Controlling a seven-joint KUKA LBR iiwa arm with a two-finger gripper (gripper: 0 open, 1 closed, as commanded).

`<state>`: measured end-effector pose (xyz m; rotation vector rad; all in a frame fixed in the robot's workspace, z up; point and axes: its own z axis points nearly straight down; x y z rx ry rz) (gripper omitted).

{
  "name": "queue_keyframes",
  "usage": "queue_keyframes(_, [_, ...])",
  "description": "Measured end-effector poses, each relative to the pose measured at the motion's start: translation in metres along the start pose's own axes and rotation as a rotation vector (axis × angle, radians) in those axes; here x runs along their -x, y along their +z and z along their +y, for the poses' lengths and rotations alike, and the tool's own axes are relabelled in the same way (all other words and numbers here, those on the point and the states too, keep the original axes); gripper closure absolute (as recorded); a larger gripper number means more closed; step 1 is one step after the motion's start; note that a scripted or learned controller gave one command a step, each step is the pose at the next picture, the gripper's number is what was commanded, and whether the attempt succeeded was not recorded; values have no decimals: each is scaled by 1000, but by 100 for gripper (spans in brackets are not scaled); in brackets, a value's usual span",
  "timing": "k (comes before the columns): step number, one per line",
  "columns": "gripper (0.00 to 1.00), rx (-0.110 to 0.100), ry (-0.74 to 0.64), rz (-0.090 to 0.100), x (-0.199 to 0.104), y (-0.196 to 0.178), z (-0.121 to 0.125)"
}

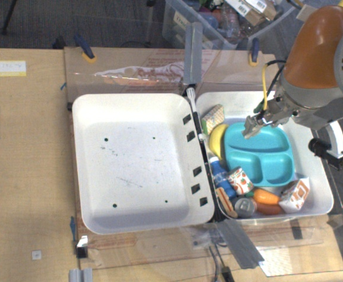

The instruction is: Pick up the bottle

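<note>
Camera view: the claw [255,124] hovers over the teal tray [260,153]; whether it's open, I cannot tell. The bottle [224,187] lies ungrasped at lower center, so the pick remains.

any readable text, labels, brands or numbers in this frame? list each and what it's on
"KU": large dark letters on the grey and orange robot arm, cut off at the frame edge.
Small white paper label on the wooden bench: print too small to read.
Red-and-white carton in the right white bin: print blurred.
Clear plastic bag with red print behind the bins: illegible.
</note>
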<state>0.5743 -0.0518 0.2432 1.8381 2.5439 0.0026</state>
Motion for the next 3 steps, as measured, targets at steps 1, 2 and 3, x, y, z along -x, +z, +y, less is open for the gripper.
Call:
queue_keyframes(1, [0, -1, 0, 0, 0, 0, 0])
queue_keyframes(2, [0, -5, 152, 2, -91, 54, -56])
queue_keyframes(3, [0, 10, 148, -13, -140, 120, -45])
